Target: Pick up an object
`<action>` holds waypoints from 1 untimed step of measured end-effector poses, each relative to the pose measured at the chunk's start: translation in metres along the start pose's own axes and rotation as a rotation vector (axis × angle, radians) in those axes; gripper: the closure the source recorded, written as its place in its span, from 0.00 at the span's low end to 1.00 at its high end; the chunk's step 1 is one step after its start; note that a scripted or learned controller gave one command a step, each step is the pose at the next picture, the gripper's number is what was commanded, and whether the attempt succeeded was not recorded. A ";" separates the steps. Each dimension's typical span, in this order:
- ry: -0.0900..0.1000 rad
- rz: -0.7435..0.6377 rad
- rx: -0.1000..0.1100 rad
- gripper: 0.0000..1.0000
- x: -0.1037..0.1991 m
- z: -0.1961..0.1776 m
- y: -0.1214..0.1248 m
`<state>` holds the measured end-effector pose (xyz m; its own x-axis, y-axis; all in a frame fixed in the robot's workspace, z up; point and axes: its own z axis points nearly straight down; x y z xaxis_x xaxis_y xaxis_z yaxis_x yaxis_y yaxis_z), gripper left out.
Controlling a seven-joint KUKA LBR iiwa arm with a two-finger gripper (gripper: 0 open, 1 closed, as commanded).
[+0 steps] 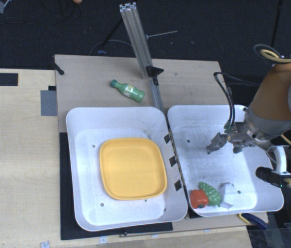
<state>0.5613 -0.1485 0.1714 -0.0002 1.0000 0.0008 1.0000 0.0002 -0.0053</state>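
Observation:
In the right bin [207, 119], near its front edge, lie a red object [198, 198], a bumpy green object [210, 192] touching it, and a small grey-white piece [226, 190]. My gripper [226, 145] hangs over the middle of the right bin, well behind those objects. Its fingers [215, 143] are spread open with nothing between them. The grey arm with its orange band [274, 94] comes in from the right.
A yellow square plate [133, 168] lies in the left bin [83, 123]. A green bottle [128, 90] lies on the bench behind the bins. A slanted aluminium post [138, 32] rises behind the divide between the bins.

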 end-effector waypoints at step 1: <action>0.000 -0.001 -0.001 0.00 0.002 0.043 0.003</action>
<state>0.5636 -0.1463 0.1282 -0.0009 1.0000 0.0008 1.0000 0.0009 -0.0045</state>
